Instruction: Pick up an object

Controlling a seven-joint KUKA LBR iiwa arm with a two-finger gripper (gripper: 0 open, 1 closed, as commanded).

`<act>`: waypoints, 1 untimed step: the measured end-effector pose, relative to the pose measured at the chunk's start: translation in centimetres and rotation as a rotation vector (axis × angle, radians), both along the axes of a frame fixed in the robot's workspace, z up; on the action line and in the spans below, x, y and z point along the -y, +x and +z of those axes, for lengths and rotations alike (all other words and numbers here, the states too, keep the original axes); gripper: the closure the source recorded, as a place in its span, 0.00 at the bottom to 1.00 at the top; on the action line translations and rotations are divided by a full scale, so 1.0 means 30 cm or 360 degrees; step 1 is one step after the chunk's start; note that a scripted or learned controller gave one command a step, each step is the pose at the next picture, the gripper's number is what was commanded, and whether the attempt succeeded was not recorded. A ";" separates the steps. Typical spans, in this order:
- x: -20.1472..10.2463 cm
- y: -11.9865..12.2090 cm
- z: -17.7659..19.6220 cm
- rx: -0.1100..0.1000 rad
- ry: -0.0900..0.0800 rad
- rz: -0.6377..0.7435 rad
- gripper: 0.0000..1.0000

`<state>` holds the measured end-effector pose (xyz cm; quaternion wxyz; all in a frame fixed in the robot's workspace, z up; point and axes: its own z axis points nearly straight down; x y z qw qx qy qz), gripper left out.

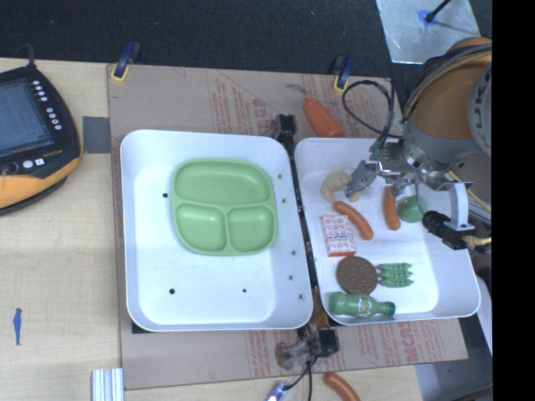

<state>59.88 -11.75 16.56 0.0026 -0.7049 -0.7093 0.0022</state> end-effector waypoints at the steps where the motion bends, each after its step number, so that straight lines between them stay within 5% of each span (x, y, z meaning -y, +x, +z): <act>1: -0.081 0.010 -0.250 0.0001 -0.0003 -0.0001 0.00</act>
